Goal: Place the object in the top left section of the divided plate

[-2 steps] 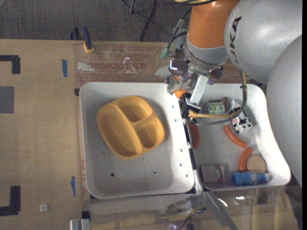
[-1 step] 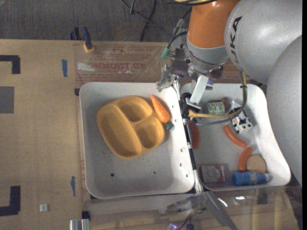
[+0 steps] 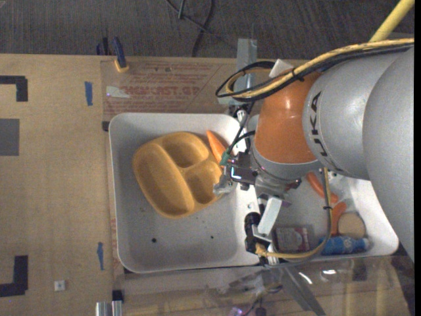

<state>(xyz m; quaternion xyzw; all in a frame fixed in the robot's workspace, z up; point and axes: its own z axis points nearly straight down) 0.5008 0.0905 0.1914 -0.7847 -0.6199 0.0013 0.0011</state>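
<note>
A yellow divided plate (image 3: 174, 173) with three sections lies tilted in the left white bin (image 3: 171, 249). An orange carrot-like object (image 3: 216, 146) rests against the plate's upper right rim, partly under the arm. The gripper (image 3: 225, 180) sits at the plate's right edge, just below the orange object, and the wrist above hides most of it. Nothing can be seen held in it.
The grey arm with its orange band (image 3: 286, 130) covers most of the right bin (image 3: 381, 232). In that bin lie an orange item (image 3: 320, 187), a round tan item (image 3: 352, 226), a blue item (image 3: 343, 245) and a small packet (image 3: 293, 237). Cables loop beside the wrist.
</note>
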